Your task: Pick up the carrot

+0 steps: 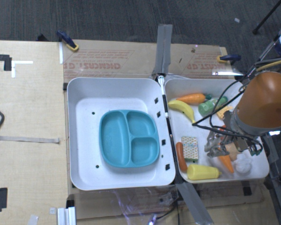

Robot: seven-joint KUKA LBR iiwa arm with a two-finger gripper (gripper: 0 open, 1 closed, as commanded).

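carrot lay at the right bin's far edge, beside the banana. gripper hung near the front edge by an orange piece; its state i cannot tell. it risked grabbing that lookalike.

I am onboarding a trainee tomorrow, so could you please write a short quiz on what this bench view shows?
1. True or false: the teal three-compartment plastic tray lies in the right white bin.
2. What lies directly beside the curved yellow banana, toward the bin's far wall? A) orange tapered carrot B) scissors C) sponge
3. Fill in: the robot's hand hovers over the ___ bin.

Key: 1 false; 2 A; 3 right.
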